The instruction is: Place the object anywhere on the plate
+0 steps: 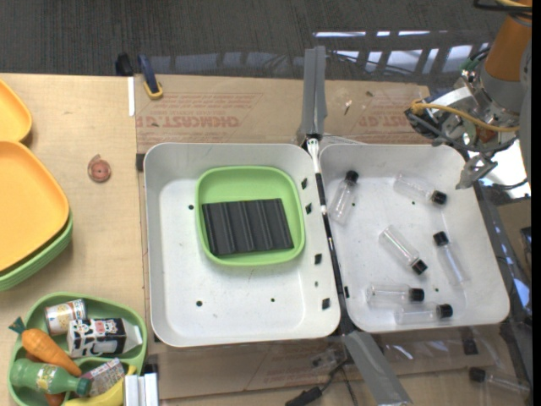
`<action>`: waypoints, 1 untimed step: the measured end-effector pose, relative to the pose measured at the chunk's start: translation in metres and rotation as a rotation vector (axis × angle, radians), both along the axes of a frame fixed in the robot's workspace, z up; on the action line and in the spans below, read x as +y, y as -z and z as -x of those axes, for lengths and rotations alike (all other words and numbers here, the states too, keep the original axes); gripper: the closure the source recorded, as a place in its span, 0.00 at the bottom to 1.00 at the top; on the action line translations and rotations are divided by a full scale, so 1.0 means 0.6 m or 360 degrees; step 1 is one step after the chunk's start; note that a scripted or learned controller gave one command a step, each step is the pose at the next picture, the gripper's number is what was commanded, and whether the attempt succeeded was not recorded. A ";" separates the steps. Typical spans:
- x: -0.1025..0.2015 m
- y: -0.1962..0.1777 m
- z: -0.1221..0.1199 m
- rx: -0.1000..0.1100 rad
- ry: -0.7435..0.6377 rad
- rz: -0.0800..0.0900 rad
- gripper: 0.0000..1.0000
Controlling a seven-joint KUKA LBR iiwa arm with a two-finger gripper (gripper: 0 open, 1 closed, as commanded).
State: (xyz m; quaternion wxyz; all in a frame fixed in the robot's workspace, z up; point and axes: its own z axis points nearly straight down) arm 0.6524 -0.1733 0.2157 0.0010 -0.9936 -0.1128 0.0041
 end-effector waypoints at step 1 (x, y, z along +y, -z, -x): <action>0.010 0.006 0.000 -0.0002 0.0036 -0.0001 0.00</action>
